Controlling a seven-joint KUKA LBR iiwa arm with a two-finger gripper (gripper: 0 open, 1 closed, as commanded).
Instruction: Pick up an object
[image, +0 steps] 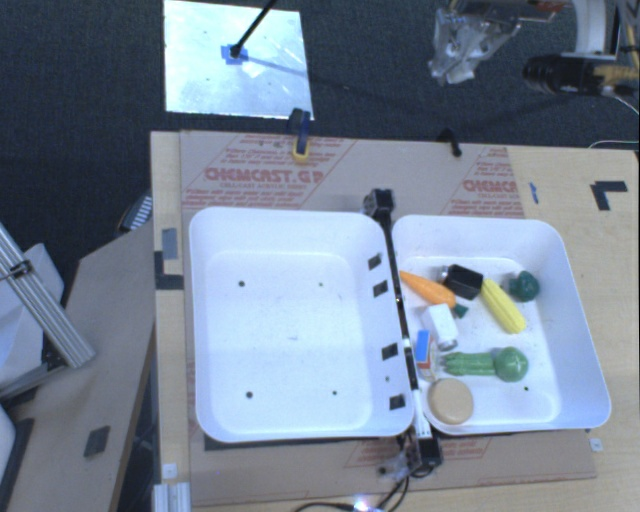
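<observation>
Two white bins on the table, the hand raised far behind them.

Taking the right bin (575, 300) as the landmark: nearest, in its front left corner, lies a tan round disc (451, 401). Just behind that, a green club-shaped toy (490, 364) lies across the floor, with a small blue-and-white block (424, 349) and a white block (439, 325) at its left, near the wall. Further in, a yellow corn cob (503, 305) lies slantwise near the middle, an orange carrot (429, 288) to its left, a black block (464, 280) between them, and a dark green lump (524, 287) beside the cob's far end. The left bin (215, 250) touches the landmark's left wall. Well beyond the far rim, off the table, hangs the hand (460, 55), holding nothing; whether it is open or closed I cannot tell.
</observation>
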